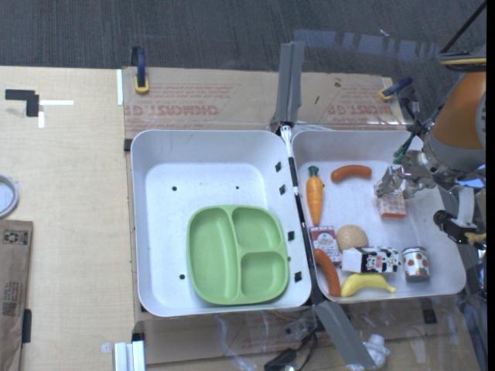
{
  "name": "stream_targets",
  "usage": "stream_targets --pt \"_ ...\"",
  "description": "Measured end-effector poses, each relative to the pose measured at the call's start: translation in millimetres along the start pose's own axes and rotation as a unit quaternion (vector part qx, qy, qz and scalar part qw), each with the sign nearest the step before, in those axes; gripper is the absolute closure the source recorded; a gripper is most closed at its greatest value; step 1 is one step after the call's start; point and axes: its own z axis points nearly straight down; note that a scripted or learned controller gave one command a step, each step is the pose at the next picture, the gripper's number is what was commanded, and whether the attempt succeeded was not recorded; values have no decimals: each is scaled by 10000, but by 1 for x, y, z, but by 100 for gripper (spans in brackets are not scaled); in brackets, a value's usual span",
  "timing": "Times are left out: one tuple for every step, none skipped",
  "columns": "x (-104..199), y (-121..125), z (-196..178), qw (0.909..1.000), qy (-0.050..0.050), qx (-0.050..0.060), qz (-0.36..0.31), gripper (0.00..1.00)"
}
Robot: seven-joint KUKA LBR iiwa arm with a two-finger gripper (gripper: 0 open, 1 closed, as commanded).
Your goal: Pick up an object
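My gripper (394, 184) hangs over the right bin (448, 284), near its right side. Just below its tip in the picture is a small red and white packet (393, 206); I cannot tell whether the two touch. Left of the gripper lie an orange-red sausage (351, 173) and a carrot (314, 195). Along the bin's front are a pink box (325, 242), a round bun (353, 236), a second sausage (328, 272), a cow-patterned carton (371, 260), a banana (366, 284) and a small can (416, 263).
The left bin (155, 207) holds a green divided plate (237, 253). A grey upright post (290, 87) stands behind the wall between the bins. The arm's orange band (462, 118) is at the right edge. Blue and yellow clamps (139, 72) grip the cardboard at the back.
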Motion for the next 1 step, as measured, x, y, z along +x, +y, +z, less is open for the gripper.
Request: stream_targets --pt "51 -10 -90 9906 -4 1 -1366 100"
